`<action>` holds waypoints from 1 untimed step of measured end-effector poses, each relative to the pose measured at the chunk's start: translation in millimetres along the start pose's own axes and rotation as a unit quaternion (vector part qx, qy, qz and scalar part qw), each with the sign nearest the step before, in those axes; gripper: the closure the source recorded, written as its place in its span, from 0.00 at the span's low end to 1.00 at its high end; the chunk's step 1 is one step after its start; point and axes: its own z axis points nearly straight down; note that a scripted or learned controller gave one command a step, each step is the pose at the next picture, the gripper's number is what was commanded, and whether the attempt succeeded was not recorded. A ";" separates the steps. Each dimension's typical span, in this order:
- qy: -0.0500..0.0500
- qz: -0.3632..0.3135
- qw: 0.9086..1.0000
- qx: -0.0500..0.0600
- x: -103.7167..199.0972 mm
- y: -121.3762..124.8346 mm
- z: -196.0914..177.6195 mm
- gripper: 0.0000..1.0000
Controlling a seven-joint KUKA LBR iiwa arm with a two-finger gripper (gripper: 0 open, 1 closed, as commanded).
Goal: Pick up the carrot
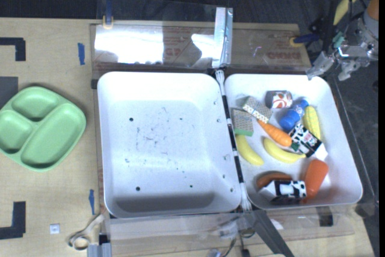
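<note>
smooth tapered carrot (pixel 274 130) (among plastic toys) in right bin (pixel 346 129); end effector (pixel 341 60) grip unclear.

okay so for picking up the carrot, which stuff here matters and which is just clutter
Matters: carrot, gripper, right bin.

Clutter: bananas, blue bottle, grater, green divided plate, left bin.

No text can be read: the reddish lettering on the clear panel (pixel 283 51) behind the bins is too blurred.
</note>
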 end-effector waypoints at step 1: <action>0.000 -0.096 0.995 -0.001 66.4 -24.0 88.7 0.00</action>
